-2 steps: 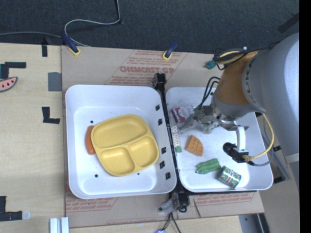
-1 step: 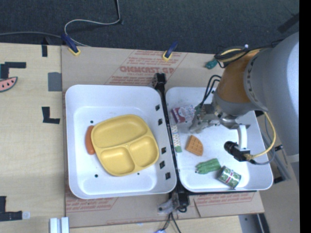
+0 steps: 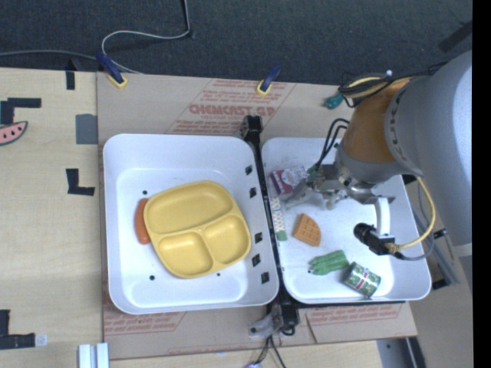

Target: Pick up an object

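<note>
In the right bin [image 3: 406, 278], your arm [image 3: 430, 121] reached in from the right, with its orange band [image 3: 372, 125] above the wrist and the hand [image 3: 303, 194] low over the bin's upper left part. The hand's metal tip lay against a small packet [image 3: 284, 181] with dark red and white print, which sat close to the wall between the two bins. You could not tell from this angle whether the hand was wide or narrow, and nothing showed plainly as gripped in it.

Just below the hand lay a waffle piece [image 3: 308, 229], orange-brown, roughly wedge-shaped, with a grid pattern on top; it sat apart from the hand. Nearer the front edge lay a green toy [image 3: 329, 263], lumpy and long, lying flat. Just beside it to the right was a small can [image 3: 360, 278], tipped on its side, with a green and white label and a silver end. A narrow strip [image 3: 277, 222] with pale print lay along the dividing wall, to the left of the waffle piece.

In the left bin [image 3: 123, 228] sat a yellow tray [image 3: 198, 227] with three compartments, turned at a slant. An orange thing [image 3: 141, 221] peeked out from under its left edge; you could not tell what it was.

Both bins stood side by side on a cardboard sheet [image 3: 222, 106] with red print, which lay on the desk [image 3: 46, 205]. Two clamps, one [image 3: 113, 72] and another [image 3: 268, 83], with yellow and blue parts, gripped the sheet's far edge.
</note>
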`<state>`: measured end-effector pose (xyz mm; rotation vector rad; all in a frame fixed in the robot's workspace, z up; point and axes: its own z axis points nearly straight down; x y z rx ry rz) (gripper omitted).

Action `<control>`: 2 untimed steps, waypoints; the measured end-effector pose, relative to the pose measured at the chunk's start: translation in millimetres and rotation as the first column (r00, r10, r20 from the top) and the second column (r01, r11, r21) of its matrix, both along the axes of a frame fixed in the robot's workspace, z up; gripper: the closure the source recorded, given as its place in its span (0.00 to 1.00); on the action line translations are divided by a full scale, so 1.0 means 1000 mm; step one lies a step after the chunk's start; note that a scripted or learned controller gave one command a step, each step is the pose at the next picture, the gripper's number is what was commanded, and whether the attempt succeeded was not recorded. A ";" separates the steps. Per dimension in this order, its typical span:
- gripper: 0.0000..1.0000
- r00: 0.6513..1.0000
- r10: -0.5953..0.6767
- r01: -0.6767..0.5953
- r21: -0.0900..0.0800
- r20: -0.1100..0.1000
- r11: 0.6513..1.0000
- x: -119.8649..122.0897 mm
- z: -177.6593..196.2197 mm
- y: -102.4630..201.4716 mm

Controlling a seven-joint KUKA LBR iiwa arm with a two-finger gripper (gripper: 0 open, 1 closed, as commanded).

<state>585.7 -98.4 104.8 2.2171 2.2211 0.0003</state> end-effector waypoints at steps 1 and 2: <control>0.00 1.000 -0.002 0.002 -0.001 -0.001 1.000 -0.002 -0.019 0.002; 1.00 1.000 -0.002 0.002 -0.002 0.001 1.000 -0.002 -0.009 0.002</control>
